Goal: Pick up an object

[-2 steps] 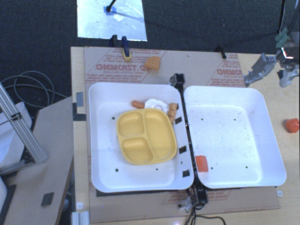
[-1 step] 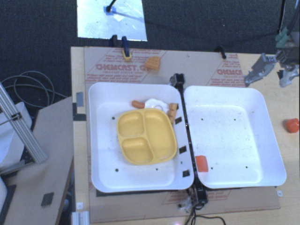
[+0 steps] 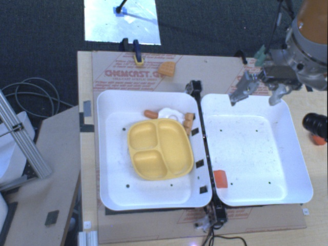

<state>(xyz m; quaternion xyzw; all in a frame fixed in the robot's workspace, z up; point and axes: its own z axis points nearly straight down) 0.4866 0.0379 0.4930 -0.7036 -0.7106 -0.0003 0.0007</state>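
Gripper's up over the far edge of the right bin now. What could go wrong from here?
1. The gripper, fingers spread, hangs above the right bin, whose orange block lies far off at the near-left corner; a straight descent would likely close on nothing.
2. That block sits tight against the bin wall, so a finger might strike the rim.
3. In the left bin, small pieces are crowded against the yellow tray.

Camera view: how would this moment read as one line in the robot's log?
gripper: open, holding nothing, above right bin's far edge | yellow tray: in left bin | orange block: right bin | pick: not yet done
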